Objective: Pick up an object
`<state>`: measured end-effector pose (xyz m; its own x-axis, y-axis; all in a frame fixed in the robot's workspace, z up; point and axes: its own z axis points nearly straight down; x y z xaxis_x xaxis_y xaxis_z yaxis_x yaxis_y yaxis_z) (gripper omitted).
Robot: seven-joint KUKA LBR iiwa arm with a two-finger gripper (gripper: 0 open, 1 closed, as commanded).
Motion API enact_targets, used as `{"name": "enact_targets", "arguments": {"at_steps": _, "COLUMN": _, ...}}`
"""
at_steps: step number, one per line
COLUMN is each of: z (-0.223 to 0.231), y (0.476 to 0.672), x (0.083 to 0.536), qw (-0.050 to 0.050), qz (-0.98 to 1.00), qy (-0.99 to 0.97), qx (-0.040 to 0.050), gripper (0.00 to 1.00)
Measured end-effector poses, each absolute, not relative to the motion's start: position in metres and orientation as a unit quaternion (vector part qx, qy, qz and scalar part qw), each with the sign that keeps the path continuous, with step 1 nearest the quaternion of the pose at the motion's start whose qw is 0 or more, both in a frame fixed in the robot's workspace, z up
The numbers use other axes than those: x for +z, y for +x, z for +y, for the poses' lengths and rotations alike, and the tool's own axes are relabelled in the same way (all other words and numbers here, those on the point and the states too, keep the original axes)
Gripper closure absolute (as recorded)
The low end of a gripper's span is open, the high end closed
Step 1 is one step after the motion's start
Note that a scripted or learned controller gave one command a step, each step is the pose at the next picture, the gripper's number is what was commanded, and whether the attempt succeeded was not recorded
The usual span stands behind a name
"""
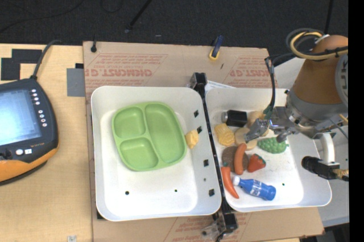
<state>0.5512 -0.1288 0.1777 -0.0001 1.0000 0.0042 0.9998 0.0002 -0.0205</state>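
In right bin (310, 192), fingers (257, 128) parted, empty, just above green broccoli toy (273, 145).

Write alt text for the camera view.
A grey arm's gripper hovers over the right white bin, which holds toy foods and a blue plastic bottle. The left white bin holds a green divided plate.
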Motion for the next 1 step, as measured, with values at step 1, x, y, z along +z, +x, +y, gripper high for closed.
{"name": "enact_targets", "arguments": {"at_steps": 1, "z": -0.1292, "y": 0.5536, "x": 0.1834, "qw": 0.005, "qz": -0.708, "qy": -0.706, "qx": 0.0027, "gripper": 0.0}}
